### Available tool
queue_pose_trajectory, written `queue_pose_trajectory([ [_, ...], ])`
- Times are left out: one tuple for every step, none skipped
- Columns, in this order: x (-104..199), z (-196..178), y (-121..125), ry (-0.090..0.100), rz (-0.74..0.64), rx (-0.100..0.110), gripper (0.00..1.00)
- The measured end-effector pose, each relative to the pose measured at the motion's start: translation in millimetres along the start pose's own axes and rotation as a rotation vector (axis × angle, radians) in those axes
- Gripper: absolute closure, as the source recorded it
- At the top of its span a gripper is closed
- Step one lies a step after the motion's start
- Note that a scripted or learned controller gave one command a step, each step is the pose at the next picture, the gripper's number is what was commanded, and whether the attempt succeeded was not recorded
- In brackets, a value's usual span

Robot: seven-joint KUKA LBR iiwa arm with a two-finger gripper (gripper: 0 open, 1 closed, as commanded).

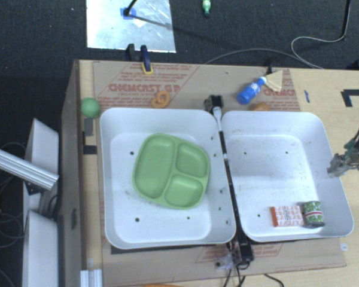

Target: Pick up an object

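At the right edge of the frame you see the gripper (345, 163) over the rim of the right bin (287, 130), too blurred to tell its state. A small can (313, 213) and a red-and-white packet (286, 216) lie touching in that bin's lower right corner, well apart from the gripper. A green divided plate (170, 171) sits in the left bin (116, 160).
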State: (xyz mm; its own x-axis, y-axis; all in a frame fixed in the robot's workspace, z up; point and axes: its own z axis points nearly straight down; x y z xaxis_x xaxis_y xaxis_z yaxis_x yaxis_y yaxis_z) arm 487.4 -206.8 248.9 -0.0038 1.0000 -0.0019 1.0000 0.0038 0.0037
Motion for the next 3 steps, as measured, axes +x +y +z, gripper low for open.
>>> queue_pose_trajectory([
  [0.1,-13.4,0.1,0.0,-0.001,0.0,1.0],
  [0.4,-14.9,11.7,0.001,-0.001,0.0,1.0],
  [0.1,-15.9,-0.3,0.001,0.002,0.001,1.0],
])
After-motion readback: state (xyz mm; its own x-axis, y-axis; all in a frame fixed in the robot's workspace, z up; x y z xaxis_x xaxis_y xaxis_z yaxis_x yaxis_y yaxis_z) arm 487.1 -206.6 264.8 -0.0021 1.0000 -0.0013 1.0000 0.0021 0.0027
